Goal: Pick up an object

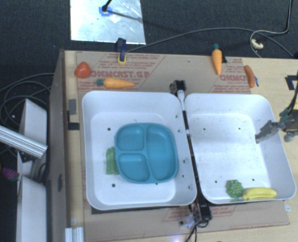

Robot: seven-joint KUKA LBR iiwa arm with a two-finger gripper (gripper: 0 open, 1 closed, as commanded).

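Gripper (pixel 267 130) at right bin's (pixel 215 103) right wall, jaws state: can't tell, nothing seen held. Nearest picks: banana (pixel 260 193) touching broccoli (pixel 234 188), front corner of that bin. Approach from above, take banana across its width, away from wall. Left bin (pixel 99 105): blue plate (pixel 146 152). Counter cardboard-topped, dark floor w/ cables.

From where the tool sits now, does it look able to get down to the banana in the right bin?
Probably yes. The tool hovers at the right bin's right edge; the banana lies uncovered at the near wall, with only broccoli touching its left end.
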